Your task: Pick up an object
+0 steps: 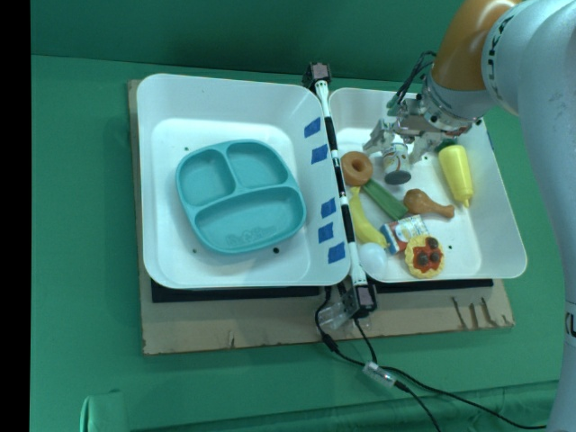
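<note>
1. Locate the left bin (157, 241) in the left half of the frame. It holds one teal divided plate (241, 196), which lies flat near the bin's centre with its three compartments facing up.
2. Note the blue tape squares (313, 127) running down the right wall of the left bin. Just beside them, a black-and-white rod (335, 160) lies along the seam between the two bins.
3. Move to the right bin (504, 241). All loose objects available for picking lie here.
   - A doughnut (357, 167) sits against the bin's left wall.
   - Below the doughnut, a banana (364, 223) lies along the same wall.
   - A white ball (373, 257) rests at the banana's lower end.
   - A green stick (385, 200) lies at a slant just right of the banana.
   - A small packet (402, 233) lies at the lower end of the green stick.
   - A drumstick (427, 203) lies near the bin's centre.
   - A round pizza toy (425, 256) lies near the bottom edge.
   - A yellow bottle (457, 174) lies farthest right.
4. Find the gripper (396, 158) in the upper part of the right bin. It is between the doughnut and the yellow bottle, above the green stick. You cannot tell from this view whether the gripper is open or closed, and no object is visibly held.
5. The arm (531, 43) enters from the upper right of the frame.
</note>
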### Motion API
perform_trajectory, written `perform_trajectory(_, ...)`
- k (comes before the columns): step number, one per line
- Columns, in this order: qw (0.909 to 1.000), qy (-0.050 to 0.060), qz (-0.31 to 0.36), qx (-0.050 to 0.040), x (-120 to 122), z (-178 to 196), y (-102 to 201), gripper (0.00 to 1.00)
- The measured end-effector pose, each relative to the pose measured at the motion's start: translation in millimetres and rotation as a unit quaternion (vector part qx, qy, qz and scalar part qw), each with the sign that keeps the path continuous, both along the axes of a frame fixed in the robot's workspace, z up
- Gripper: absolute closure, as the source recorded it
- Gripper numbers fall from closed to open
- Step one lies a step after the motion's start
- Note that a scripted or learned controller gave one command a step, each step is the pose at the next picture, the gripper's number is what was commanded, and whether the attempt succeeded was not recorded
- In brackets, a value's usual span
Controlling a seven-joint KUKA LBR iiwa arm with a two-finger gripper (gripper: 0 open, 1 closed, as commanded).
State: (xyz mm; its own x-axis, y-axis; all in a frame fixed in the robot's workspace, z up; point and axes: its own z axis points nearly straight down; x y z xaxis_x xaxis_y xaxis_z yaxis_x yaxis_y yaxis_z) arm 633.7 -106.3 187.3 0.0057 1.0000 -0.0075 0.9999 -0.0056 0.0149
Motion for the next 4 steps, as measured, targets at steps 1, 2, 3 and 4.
perform_trajectory(1,1.0,-0.004,-0.001,-0.0003,-80,1,-3,0.0)
perform_trajectory(2,0.9999,-0.011,-0.001,-0.004,-159,1,-26,0.0)
perform_trajectory(3,0.9998,-0.018,-0.005,-0.0074,-157,16,-29,1.0)
perform_trajectory(4,0.9998,-0.018,-0.005,-0.0071,-157,16,-29,0.0)
